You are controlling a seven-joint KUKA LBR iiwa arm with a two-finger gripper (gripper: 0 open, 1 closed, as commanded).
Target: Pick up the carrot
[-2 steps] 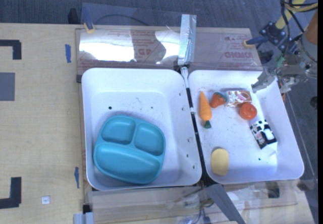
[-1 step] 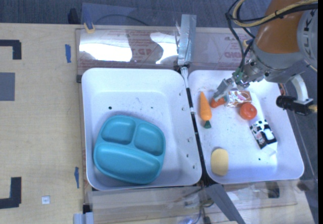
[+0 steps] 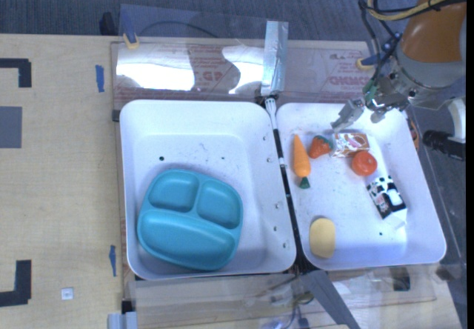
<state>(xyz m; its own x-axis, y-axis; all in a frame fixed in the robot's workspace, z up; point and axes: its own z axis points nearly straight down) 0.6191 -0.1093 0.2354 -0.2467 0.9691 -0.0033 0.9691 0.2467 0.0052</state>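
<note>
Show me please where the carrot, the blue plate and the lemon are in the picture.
carrot (image 3: 300, 158): camera view, on the middle of its orange body.
blue plate (image 3: 191, 220): camera view, on the ridge between its compartments.
lemon (image 3: 322, 236): camera view, on the middle of its yellow skin.

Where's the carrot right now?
The carrot lies in the right bin, near its left wall, just left of a small red-orange toy.

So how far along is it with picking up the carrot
Nothing looks done yet: the carrot lies flat in the right bin, near its left wall. In hand: the gripper is above the bin's back edge, apart from the carrot. Left: reaching it, grasping, lifting.
</note>
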